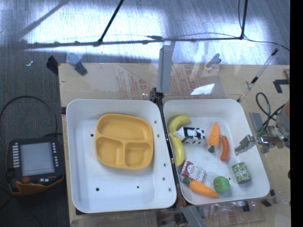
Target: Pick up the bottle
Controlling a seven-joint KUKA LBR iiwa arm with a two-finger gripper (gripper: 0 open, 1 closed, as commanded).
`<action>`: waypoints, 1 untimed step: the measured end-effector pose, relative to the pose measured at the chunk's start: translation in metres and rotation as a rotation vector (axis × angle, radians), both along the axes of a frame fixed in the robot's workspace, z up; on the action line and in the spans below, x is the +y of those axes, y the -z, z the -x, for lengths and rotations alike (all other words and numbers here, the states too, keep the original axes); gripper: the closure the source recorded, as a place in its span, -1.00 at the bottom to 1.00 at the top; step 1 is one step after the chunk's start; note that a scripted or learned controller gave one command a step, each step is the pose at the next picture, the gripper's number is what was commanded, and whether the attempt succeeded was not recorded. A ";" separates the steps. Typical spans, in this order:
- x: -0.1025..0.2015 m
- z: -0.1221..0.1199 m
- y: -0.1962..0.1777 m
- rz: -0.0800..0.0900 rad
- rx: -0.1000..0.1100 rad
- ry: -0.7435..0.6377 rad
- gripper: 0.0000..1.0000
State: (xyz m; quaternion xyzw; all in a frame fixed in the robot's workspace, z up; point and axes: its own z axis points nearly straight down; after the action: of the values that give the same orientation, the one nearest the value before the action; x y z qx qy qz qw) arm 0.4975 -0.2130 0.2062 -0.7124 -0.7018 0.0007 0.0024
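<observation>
A small bottle (193, 135) with a black-and-white cow pattern lies on its side in the upper middle of the right bin (236, 109), next to two bananas (177, 135). My gripper (245, 144) hangs over the right side of that bin, well to the right of the bottle. It is just above a green can (241, 172) and holds nothing that I can see. The arm comes in from the right edge.
Around the bottle lie an orange carrot (214, 134), a red sausage-like piece (224, 148), a red carton (193, 171), a second carrot (203, 188) and a green apple (221, 184). The left bin (85, 193) holds a yellow divided plate (125, 141).
</observation>
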 end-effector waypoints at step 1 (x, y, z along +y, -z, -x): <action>0.006 0.022 0.120 0.000 -0.004 -0.468 -1.00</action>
State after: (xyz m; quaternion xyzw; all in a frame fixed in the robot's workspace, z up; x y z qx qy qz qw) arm 0.4758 -0.2074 0.0861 -0.5301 -0.8479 -0.0002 0.0009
